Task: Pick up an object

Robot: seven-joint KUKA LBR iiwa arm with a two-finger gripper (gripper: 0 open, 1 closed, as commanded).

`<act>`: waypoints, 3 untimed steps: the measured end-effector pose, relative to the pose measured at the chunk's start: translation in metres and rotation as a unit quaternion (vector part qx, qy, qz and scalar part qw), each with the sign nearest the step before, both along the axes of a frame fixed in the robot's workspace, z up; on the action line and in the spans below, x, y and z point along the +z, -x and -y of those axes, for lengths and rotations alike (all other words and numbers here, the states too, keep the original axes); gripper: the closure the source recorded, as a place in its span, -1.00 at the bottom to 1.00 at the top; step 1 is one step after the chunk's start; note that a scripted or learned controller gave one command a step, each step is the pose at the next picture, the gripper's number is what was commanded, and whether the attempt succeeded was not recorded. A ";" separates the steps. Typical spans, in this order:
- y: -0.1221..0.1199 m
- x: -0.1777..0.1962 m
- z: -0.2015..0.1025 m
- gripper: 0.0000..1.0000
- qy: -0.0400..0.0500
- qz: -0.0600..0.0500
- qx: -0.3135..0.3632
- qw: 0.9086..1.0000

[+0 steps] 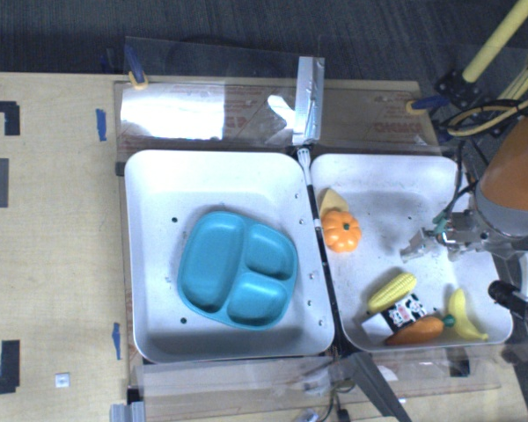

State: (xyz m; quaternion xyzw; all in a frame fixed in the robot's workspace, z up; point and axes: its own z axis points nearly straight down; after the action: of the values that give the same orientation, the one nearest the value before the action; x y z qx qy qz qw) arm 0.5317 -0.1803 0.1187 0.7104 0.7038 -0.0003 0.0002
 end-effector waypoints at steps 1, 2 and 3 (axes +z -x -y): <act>0.029 -0.031 -0.068 -1.00 0.000 0.003 -0.009 1.000; -0.069 -0.033 -0.004 -1.00 0.001 0.002 0.014 1.000; -0.125 -0.031 0.028 -1.00 -0.012 -0.004 0.018 1.000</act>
State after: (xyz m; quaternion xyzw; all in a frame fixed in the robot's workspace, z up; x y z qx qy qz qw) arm 0.6565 -0.2078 0.0880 0.6976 0.7164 0.0050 -0.0109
